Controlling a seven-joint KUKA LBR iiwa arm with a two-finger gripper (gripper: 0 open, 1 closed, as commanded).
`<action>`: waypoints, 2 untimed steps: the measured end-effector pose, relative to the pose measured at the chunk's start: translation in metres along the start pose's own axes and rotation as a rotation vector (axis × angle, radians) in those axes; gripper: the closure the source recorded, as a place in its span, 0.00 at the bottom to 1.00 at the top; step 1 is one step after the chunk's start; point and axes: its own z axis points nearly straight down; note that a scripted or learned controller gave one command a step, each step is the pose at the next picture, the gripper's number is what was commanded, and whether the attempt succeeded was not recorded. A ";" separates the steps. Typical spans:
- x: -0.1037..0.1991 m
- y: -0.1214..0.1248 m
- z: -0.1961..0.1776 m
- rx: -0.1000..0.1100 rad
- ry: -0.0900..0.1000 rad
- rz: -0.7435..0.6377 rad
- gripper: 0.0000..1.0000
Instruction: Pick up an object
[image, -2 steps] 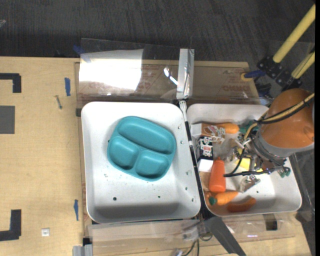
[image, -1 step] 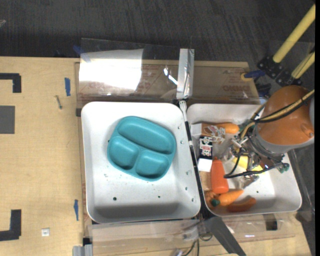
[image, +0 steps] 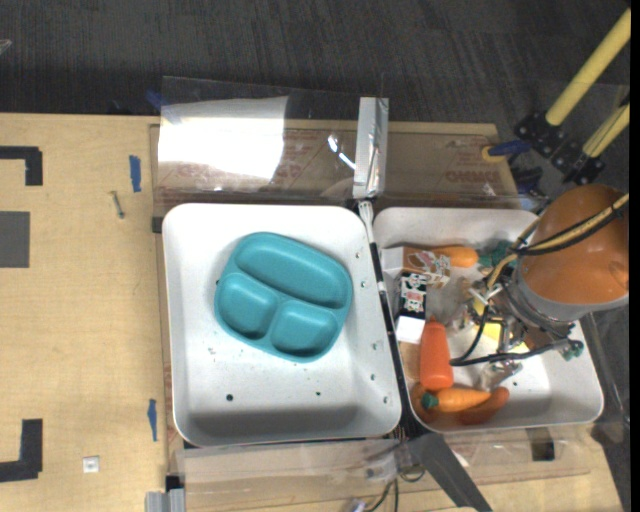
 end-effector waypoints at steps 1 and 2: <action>0.003 0.024 -0.001 0.003 0.001 0.042 0.00; -0.020 0.027 0.000 0.000 0.003 0.055 0.00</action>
